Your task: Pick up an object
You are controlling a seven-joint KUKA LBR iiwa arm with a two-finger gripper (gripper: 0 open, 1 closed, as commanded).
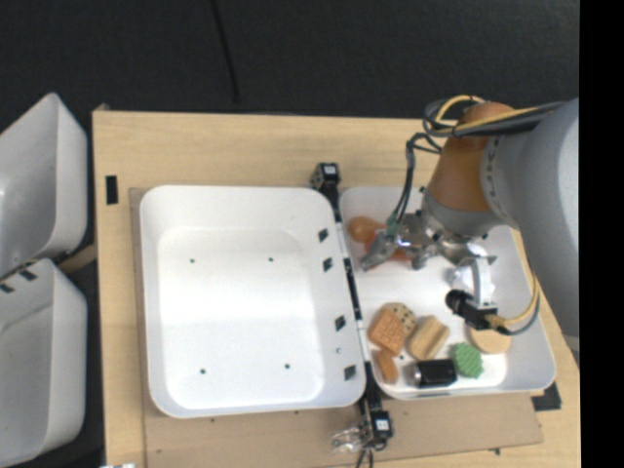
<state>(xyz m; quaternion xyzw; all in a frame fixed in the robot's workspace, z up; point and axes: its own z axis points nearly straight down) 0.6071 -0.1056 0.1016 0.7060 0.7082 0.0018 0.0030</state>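
Note:
My gripper (382, 252) reaches into the right bin (517, 291) near its left wall, low over the bin floor. A small round orange object (363, 228) lies just above and to the left of it, close by; whether they touch is unclear. Nothing shows held in the gripper. At the front of the same bin lie a tan waffle-like piece (392, 326), a tan block (427, 337), a small orange piece (387, 365), a black object (435, 372), a green object (469, 361) and a tan disc (490, 340).
The left bin (156, 261) is a wide white tray sharing a clipped wall (346, 291) with the right bin. The grey arm with its orange band (468, 154) and cables cover the right bin's back right. White shapes (34, 183) stand off the bench's left edge.

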